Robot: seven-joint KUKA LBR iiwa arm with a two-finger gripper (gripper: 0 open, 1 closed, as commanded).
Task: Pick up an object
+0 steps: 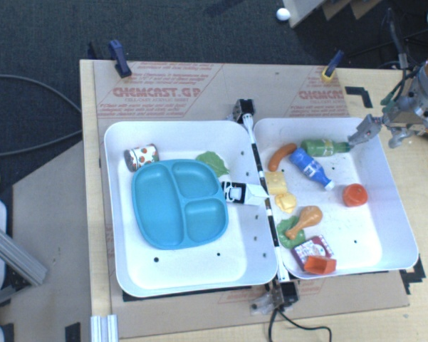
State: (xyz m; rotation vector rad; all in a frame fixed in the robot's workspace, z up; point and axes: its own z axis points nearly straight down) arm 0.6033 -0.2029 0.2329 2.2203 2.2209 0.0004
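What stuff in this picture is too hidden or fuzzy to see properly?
- Green leafy toy: the blue tray covers its lower part in the camera view.
- Small can: its label is too small to read.
- Arm: cut off by the right edge.
- Red packet: print too small; the orange piece overlaps it.
- Gripper: blurred, so whether it is open is unclear.

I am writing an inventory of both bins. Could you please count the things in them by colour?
Blue: 2, tray, bottle
Green: 3, bottle, leafy piece, piece under the drumstick
Orange or red: 4
Yellow: 2
Patterned can: 1
Total: 12
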